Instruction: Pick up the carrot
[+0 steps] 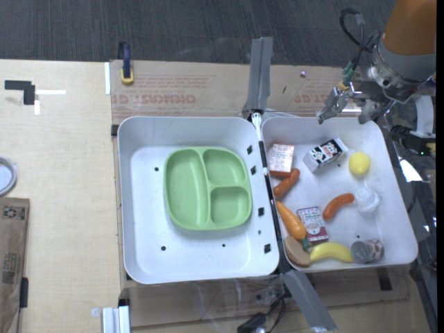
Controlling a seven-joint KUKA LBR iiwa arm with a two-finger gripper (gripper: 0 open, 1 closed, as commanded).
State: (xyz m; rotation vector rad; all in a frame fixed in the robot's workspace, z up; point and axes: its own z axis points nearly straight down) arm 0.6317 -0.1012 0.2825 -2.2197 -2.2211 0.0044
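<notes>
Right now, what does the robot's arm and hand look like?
The arm shows a broad orange band above a grey wrist section. Black cables loop beside it. The hand is small, metallic grey, with thin fingers.

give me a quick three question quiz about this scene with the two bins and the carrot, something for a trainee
1. True or false: the carrot lies in the right bin.
2. What sits in the left bin? A) a green divided plate B) a banana C) a lemon
3. Fill in: the gripper hovers near the right bin's far ____ edge.

Key: 1 true. 2 A, the green divided plate. 3 rim; the gripper is well away from the carrot, which lies by the bin's left wall.
</notes>
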